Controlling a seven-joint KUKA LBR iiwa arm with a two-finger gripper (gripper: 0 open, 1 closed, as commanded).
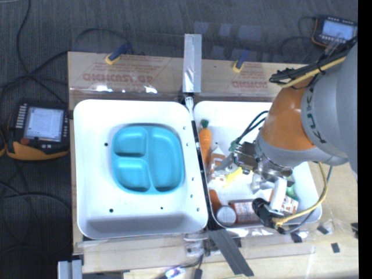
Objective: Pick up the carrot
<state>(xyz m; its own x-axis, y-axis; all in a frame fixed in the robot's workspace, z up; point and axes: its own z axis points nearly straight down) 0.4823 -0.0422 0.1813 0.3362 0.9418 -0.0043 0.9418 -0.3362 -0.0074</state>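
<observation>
Upright against the right bin's (pixel 256 106) left wall, the carrot (pixel 204 142) lies just beside the divider, with clutter crowding its lower end and bare white floor above and to its right. Left of the divider, the left bin (pixel 87 173) holds a blue sectioned tray (pixel 146 157) with open margin around it. Reaching in from the right, the arm (pixel 317 118) bends over the right bin, its gripper (pixel 241 156) low among the clutter, near the carrot; whether the pincer is apart or together cannot be told.

A robotics lab, a grey industrial arm (pixel 325 115) reaching in from the right of the frame, teach pendants (pixel 38 129) lying on dark carpet (pixel 46 28) at left and upper right, cables (pixel 23 4) trailing across it, two white bins (pixel 87 214) sitting on a taped tabletop (pixel 139 71).
</observation>
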